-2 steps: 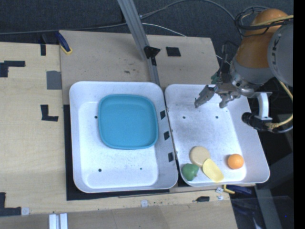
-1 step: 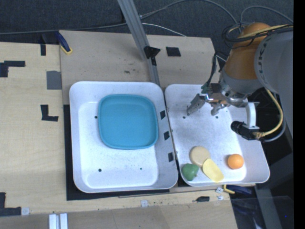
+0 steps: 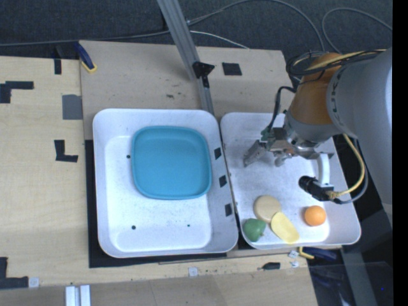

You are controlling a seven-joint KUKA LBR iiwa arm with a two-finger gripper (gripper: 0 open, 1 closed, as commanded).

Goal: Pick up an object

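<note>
Seen from the camera above the bench, the grey arm (image 3: 357, 101) with its orange band (image 3: 315, 97) reaches in from three o'clock and bends down over the right bin (image 3: 239, 171). Its gripper (image 3: 264, 155) hangs over the upper half of that bin, toward twelve o'clock of the bin's floor, with the two fingers (image 3: 252, 153) spread apart and nothing between them, so it is released and empty. The things to pick up lie clustered at the bin's six o'clock end, well apart from the gripper: a beige round object (image 3: 267, 206), a yellow oblong object (image 3: 284, 227) touching it at its five o'clock side, a green object (image 3: 254, 229) at the beige one's seven o'clock, just beside the bin's near-left corner, and an orange ball (image 3: 314, 216) off at three o'clock of the group, near the bin's right wall. A black fitting with a yellow cable (image 3: 317, 187) sits between the gripper and the orange ball. At nine o'clock of the scene, the left bin (image 3: 108, 190) holds a blue square plate (image 3: 171, 162) lying flat in its upper middle. A slanted metal pole (image 3: 185, 40) rises toward twelve o'clock from between the two bins.
</note>
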